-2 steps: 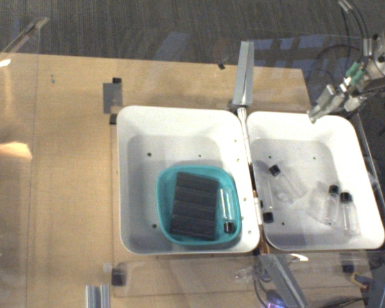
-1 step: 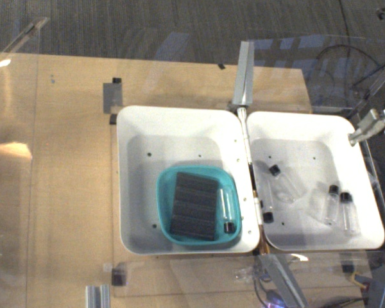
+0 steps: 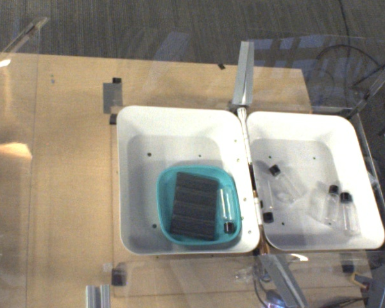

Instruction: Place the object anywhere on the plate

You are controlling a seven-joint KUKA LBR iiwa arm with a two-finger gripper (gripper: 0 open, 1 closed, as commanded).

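Two white bins are set side by side on the wooden table (image 3: 58, 191), with a grey metal post (image 3: 244, 72) standing at the far end of the seam between them. In the left bin (image 3: 131, 165) one teal plate (image 3: 163, 197) is seen, and most of it is taken up by one dark ridged block (image 3: 194, 205). One clear vial (image 3: 226, 209) with a black cap is laid on the plate's right side, just beside the block, cap toward the near rim. In the right bin (image 3: 366, 172) three more clear black-capped vials are scattered, lying apart from one another: one (image 3: 281, 179) near the left wall and two (image 3: 348, 212) close together at the right. A small black piece (image 3: 267, 217) is seen by the left wall. Whether the end effector is open or closed cannot be told.
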